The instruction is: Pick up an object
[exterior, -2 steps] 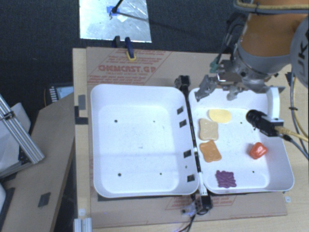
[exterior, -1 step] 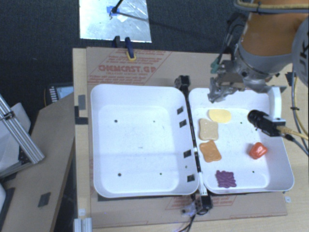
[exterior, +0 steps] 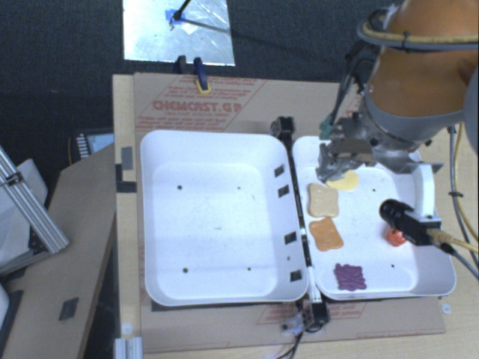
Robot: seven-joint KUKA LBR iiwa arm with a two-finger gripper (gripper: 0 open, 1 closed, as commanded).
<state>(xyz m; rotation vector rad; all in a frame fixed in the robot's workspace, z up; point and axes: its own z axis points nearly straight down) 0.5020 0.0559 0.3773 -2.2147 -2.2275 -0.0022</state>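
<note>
- Camera view: we list in the right bin point(exterior: 430, 279) a pale toast slice point(exterior: 323, 200), an orange-brown slice point(exterior: 326, 234), a yellow piece point(exterior: 346, 180), purple grapes point(exterior: 349, 276) and a small red piece point(exterior: 395, 237).
- We record the gripper point(exterior: 329, 170) low over the yellow piece; whether it grips, we cannot tell.
- The left bin point(exterior: 213, 215) adjoins.

The grey arm point(exterior: 408, 118) is reaching in from the right, its orange band point(exterior: 423, 43) bulking above the wrist, the gripper point(exterior: 328, 172) pointing down and hanging low.
</note>
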